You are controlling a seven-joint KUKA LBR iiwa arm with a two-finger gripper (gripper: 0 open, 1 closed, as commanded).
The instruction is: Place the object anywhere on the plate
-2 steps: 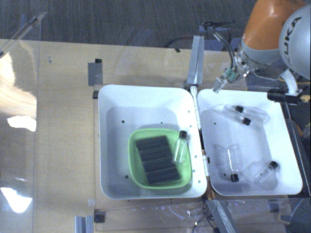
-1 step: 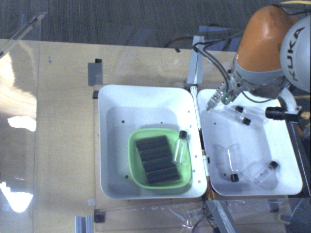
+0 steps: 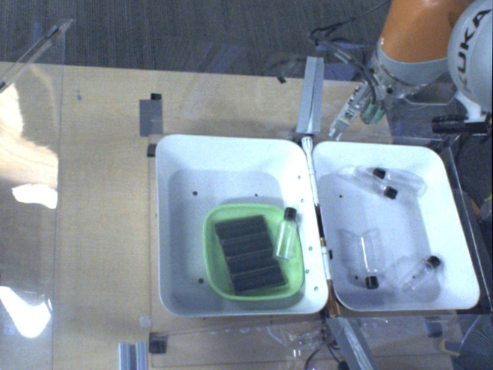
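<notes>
right bin (image 3: 454, 230) holds four clear bottles w/ black caps; clear bottle (image 3: 286, 234) lies on green plate (image 3: 219, 276) beside black block (image 3: 248, 254), left bin (image 3: 173, 230), well apart from gripper (image 3: 348, 119) above bins

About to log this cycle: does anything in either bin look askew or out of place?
One thing: the small clear bottle in the left bin lies tilted across the right rim of the green plate, beside the dark ridged block, not flat inside. The bottles in the right bin lie scattered on their sides.
</notes>
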